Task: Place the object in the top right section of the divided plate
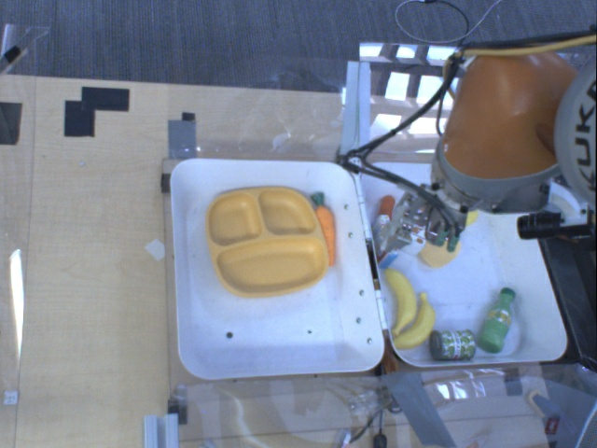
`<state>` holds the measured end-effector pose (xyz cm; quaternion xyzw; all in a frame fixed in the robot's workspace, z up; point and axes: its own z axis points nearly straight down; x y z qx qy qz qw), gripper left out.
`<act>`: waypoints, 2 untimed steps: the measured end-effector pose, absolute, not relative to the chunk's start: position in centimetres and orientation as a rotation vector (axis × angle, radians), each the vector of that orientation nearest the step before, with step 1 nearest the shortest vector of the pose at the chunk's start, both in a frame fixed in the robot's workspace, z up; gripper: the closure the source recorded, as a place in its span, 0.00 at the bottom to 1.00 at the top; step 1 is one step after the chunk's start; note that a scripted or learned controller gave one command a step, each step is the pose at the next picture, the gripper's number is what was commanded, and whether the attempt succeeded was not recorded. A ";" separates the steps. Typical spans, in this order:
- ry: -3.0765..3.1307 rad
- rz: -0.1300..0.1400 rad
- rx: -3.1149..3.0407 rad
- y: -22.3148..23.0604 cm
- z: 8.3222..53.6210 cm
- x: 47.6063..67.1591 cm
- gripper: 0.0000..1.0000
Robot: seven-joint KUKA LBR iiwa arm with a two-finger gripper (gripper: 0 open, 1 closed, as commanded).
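The yellow divided plate (pixel 266 241) is lying in the left bin (pixel 280 348), a toy carrot (pixel 326 232) resting against its right rim, outside the sections. The gripper (pixel 415 227) is hovering over the right bin (pixel 536 292) beside bananas (pixel 410 308); its grip is unreadable.

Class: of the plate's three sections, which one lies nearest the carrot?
The top right section of the yellow divided plate: the carrot lies along its outer edge, away from the other two.

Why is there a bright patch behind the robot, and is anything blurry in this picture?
In the camera view, light glares off the clear panel behind the orange band; faint reflections streak the plastic sheet at left; the claw looks slightly soft, while the divided plate and bananas are sharp.
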<state>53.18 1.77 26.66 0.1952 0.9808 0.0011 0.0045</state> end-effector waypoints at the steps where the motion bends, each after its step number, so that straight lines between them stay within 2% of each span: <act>1: 3.064 0.009 0.608 1.9 27.9 53.4 1.00; 2: 3.093 0.007 0.480 8.5 41.8 53.5 1.00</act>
